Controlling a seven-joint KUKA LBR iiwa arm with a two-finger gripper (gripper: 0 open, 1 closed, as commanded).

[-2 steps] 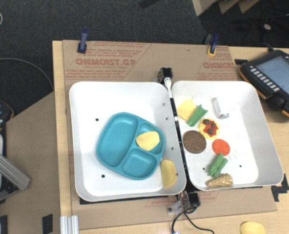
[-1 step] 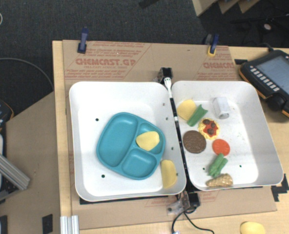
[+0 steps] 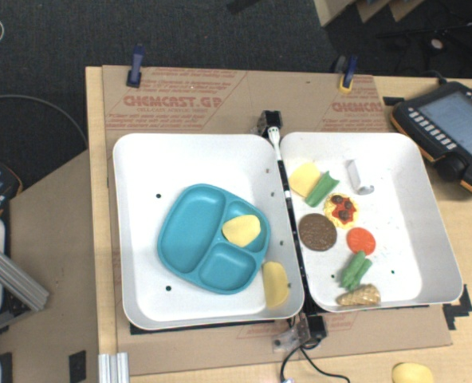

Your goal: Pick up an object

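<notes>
None of what you see settles how wide the jaws are or whether they hold anything; you cannot tell. Candidates sit in both bins. In the right bin (image 3: 427,183) the yellow block (image 3: 302,177) touches a green pod (image 3: 323,188), so closing on either may nudge or pinch both. The brown disc (image 3: 317,232) and red disc (image 3: 361,240) look flat and could slip out. In the left bin (image 3: 132,206), one yellow piece (image 3: 241,230) rests on the blue tray (image 3: 190,231); another (image 3: 275,283) hugs the wall, where the gripper might strike.
</notes>
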